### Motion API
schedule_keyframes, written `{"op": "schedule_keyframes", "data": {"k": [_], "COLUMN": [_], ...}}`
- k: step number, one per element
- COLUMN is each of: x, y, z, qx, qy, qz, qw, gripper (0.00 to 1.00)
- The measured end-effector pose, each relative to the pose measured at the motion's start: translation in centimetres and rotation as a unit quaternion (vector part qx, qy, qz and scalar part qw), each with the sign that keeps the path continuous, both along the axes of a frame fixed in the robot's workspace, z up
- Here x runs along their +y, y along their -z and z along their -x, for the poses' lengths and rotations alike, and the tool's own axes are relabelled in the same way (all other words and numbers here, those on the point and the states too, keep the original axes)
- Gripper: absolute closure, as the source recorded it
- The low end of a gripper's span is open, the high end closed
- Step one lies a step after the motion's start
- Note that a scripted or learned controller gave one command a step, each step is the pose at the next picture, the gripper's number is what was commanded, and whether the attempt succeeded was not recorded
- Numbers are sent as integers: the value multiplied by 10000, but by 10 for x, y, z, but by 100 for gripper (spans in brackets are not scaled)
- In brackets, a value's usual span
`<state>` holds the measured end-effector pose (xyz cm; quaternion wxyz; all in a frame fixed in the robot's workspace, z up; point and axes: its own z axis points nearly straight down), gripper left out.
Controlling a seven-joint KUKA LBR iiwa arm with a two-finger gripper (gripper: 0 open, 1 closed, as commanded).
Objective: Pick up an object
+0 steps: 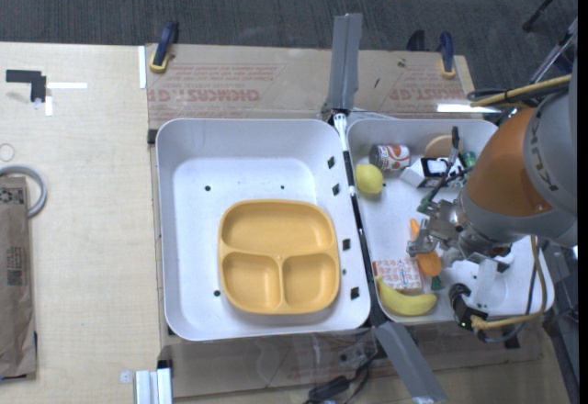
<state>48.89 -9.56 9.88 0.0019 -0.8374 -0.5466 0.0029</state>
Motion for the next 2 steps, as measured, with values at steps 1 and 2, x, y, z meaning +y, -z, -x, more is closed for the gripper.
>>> {"op": "schedule_keyframes", "data": {"k": [1,2], "x": [20,34], "y": [-101,-110], "z": [-30,-97], "qx": [-18,-9], "qy": [152,1003], "qz": [9,17], "qw": [9999,9950], "gripper": [100,100]}}
